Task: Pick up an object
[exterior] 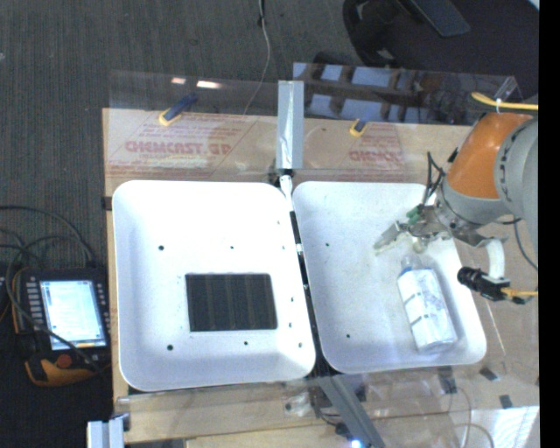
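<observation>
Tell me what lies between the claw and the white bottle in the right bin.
Nothing: in the camera view, only a short stretch of bare white floor of the right bin separates the claw from the top of the white bottle lying just below it.

Dark grey carpet floor [52, 105] around a wooden bench [219, 144], black chair base [394, 22] beyond.

Smooth matt white plastic bins [210, 367], clear glossy plastic bottle [426, 308], dark ribbed mat [231, 302], bare wooden bench [210, 144]
</observation>
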Tool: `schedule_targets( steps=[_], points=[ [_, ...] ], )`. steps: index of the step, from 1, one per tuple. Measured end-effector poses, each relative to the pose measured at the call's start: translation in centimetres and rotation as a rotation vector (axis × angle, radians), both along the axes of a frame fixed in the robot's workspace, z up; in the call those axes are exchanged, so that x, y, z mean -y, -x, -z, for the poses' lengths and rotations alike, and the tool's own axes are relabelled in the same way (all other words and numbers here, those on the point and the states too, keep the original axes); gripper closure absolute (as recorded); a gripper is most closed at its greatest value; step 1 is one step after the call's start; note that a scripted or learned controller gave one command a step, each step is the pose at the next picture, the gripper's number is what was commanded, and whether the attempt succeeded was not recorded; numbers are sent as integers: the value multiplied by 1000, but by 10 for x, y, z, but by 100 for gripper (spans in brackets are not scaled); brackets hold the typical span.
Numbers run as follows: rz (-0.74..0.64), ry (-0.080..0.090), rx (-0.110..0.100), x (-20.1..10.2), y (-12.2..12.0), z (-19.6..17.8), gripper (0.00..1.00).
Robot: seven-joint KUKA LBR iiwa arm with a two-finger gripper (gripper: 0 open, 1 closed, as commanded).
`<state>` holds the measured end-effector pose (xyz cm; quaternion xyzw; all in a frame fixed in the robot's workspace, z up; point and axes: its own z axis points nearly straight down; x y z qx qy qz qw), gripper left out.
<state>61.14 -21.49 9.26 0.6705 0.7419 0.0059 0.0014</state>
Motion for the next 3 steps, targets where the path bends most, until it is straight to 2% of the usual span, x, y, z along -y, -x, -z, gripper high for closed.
schedule_targets(
  steps=[1, 2, 3],
  points=[
    [-3, 7, 7, 1, -2, -10, 100],
    [-3, 7, 6, 1, -2, -10, 0],
    [-137, 15, 8, -9, 51, 0, 0]
  ],
)
